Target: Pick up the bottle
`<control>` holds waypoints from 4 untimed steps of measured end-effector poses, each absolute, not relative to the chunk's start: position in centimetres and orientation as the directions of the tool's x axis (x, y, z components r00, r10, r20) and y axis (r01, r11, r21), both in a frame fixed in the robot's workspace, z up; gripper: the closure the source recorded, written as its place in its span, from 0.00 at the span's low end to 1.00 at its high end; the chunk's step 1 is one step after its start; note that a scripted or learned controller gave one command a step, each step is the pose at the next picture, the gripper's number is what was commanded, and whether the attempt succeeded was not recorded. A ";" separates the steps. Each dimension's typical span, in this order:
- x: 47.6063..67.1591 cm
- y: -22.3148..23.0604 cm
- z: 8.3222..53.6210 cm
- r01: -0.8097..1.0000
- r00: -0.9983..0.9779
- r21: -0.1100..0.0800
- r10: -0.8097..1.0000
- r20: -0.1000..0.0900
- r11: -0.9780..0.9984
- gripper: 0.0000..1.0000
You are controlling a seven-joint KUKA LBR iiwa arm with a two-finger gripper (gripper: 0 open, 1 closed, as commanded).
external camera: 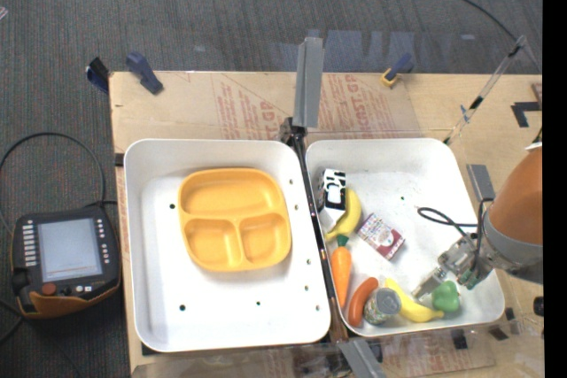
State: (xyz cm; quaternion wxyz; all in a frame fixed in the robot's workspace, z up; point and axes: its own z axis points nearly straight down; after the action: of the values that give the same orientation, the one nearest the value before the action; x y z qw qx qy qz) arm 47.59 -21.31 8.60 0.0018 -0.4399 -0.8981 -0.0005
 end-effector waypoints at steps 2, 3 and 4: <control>47.8 -15.4 22.5 0.813 -0.582 -0.001 0.813 0.002 0.582 1.00; 47.7 -15.4 22.5 0.813 -0.582 -0.002 0.814 0.002 0.582 0.00; 47.5 -21.3 9.6 0.794 -0.608 -0.002 0.794 0.004 0.608 0.00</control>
State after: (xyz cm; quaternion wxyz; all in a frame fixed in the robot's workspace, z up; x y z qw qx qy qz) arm 47.54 -21.31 9.60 0.0023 -0.4427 -0.8967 -0.0003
